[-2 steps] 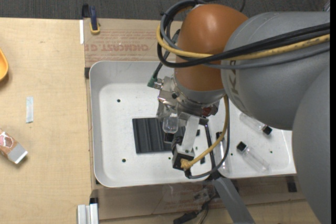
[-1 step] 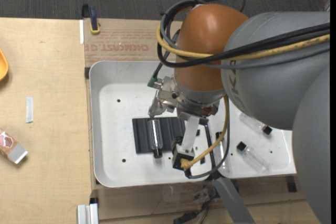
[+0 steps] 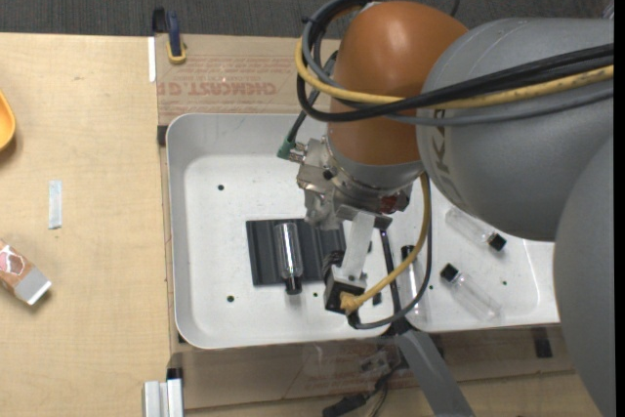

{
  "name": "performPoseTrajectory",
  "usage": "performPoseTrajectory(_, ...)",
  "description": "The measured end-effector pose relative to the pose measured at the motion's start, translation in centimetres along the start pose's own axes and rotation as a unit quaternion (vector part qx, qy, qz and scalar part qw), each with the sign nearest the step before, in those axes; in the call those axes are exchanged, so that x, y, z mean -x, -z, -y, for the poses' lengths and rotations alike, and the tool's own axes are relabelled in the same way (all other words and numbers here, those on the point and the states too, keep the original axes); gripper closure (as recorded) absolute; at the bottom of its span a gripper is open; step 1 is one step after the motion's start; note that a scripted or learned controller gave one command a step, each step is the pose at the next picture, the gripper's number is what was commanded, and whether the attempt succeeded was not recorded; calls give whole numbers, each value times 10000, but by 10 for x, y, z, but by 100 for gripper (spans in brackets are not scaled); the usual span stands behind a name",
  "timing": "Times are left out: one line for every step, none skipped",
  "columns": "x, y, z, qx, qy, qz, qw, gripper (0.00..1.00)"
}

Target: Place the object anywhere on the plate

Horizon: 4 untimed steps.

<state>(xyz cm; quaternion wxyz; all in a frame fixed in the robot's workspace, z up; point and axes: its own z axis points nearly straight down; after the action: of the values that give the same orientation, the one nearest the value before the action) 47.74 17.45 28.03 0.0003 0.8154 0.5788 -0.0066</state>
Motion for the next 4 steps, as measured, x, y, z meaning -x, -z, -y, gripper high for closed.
performPoseTrajectory(27, 34, -16, 31, 274, -36, 9996, 100)
performPoseTrajectory(-43, 31, 15, 28, 319, -30, 9995, 100)
performPoseTrajectory(-55, 21, 6, 27, 1070, -26, 9943, 100)
performPoseTrajectory(-55, 21, 6, 27, 1071, -27, 9942, 0)
